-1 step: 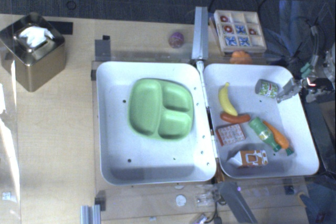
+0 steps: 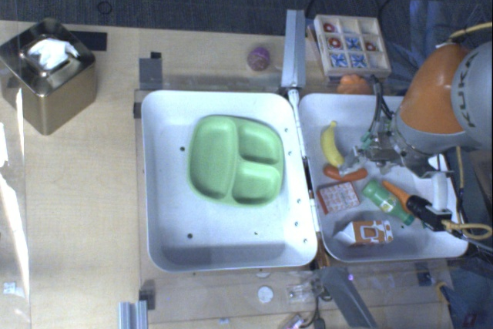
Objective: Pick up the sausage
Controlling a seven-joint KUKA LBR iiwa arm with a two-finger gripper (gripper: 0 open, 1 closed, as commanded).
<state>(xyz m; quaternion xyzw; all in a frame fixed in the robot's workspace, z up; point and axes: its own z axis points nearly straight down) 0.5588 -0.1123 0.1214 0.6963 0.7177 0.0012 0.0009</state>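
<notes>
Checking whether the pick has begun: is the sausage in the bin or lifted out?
In the bin: the sausage lies flat on the right bin's floor below the banana.

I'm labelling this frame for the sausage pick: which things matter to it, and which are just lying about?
Part of the job:
sausage
gripper
right bin

Lying about:
banana
green bottle
carton
green divided plate
tissue box

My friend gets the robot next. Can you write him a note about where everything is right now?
Gripper: low in the right bin, just above the sausage; whether it is open or shut cannot be told.
Sausage: lies flat on the bin floor, below the banana, beside the green bottle.
Left bin: holds the green divided plate.
Done: arm is over the sausage.
Left: grasp it and lift.
</notes>
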